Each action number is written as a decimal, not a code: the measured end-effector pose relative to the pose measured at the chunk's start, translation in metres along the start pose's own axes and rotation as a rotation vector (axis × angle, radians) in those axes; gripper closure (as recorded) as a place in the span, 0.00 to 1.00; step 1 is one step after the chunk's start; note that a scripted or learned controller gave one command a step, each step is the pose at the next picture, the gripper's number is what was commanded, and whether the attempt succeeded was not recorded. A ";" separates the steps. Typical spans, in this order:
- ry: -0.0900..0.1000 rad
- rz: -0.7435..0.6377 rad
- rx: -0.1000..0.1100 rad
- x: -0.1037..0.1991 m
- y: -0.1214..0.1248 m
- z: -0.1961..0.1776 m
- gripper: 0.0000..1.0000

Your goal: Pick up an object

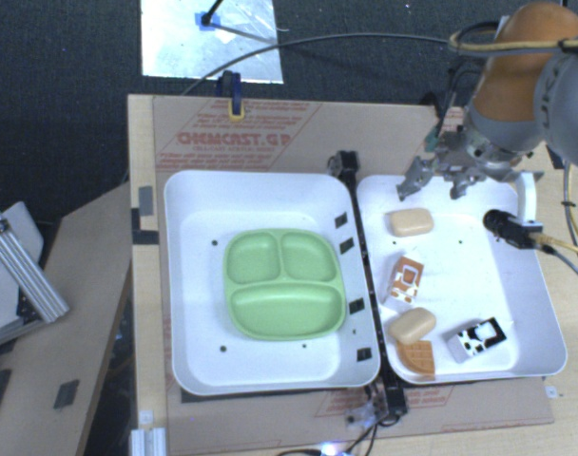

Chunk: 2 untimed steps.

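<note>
1. I saw the two-finger gripper (432, 184) spread wide above the far edge of the right white bin (527, 293), holding and touching nothing.
2. A pale tan oblong block (409, 222) lay just beneath it, near that far edge.
3. A green sectioned plastic tray (284, 284) sat mid-way in the left white bin (194, 255).
</note>
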<state>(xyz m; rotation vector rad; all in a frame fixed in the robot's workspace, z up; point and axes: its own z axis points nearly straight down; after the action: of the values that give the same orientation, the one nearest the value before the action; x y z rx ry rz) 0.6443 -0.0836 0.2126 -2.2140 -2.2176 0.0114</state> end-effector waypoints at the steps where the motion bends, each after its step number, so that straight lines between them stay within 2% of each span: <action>1: -0.001 -0.002 -0.012 0.000 0.003 -0.007 0.00; 2: -0.001 0.000 -0.009 0.000 0.008 0.054 0.00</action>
<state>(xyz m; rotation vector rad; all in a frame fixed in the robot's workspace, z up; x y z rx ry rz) 0.6512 -0.0835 0.1583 -2.2183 -2.2228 0.0025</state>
